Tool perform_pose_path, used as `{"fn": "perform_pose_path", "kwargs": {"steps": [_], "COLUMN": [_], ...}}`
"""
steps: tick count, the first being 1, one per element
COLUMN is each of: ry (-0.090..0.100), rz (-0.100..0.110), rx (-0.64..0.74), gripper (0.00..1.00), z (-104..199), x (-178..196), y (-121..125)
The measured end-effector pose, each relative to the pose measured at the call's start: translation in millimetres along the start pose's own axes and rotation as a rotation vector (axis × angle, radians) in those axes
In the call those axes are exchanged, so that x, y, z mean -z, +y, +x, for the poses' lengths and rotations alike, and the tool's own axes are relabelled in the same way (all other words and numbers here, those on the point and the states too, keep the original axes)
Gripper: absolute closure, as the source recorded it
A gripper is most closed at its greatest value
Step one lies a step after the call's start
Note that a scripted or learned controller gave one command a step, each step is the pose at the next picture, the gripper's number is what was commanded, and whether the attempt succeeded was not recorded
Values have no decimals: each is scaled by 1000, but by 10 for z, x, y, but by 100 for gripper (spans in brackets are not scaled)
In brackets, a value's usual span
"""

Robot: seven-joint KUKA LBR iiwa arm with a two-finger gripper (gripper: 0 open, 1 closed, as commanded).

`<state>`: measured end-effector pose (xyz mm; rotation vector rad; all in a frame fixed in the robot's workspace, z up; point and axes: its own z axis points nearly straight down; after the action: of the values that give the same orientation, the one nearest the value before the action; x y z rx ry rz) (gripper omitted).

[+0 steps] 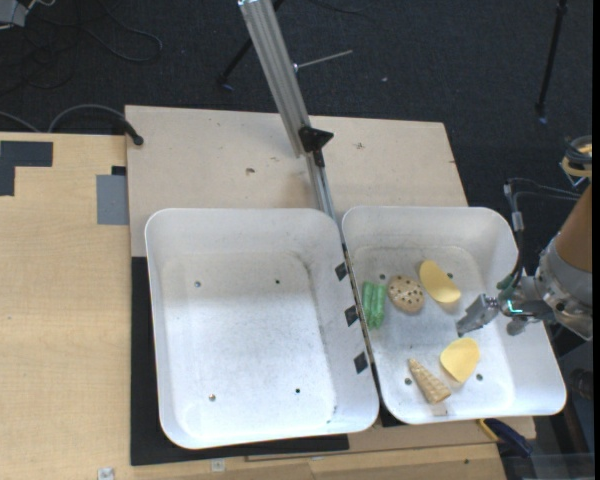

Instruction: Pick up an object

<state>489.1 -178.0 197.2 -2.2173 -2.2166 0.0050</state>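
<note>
The right bin (490, 230) holds several small objects: a green ridged piece (373, 304) against its left wall, a brown spotted cookie (406, 294), a yellow chip (440, 282), a second yellow piece (460, 360) and a tan cone (429, 381) near the front. My gripper (477, 316) hangs over the bin's right side, its grey fingers pointing left. It sits between the two yellow pieces, apart from both, with nothing between its fingers.
The left bin (170, 268) lies beside it, separated by a divider with black clips (350, 314). A slanted aluminium post (280, 78) rises behind the bins. The arm's body (570, 268) covers the right bin's right rim.
</note>
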Motion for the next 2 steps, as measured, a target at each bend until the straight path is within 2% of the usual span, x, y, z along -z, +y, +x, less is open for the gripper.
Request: {"fn": "perform_pose_path", "kwargs": {"steps": [1, 2], "ry": [-1, 1], "rz": [-4, 1], "rx": [-2, -1], "gripper": [0, 0], "z": [-6, -96], "x": [16, -560], "y": [7, 8]}}
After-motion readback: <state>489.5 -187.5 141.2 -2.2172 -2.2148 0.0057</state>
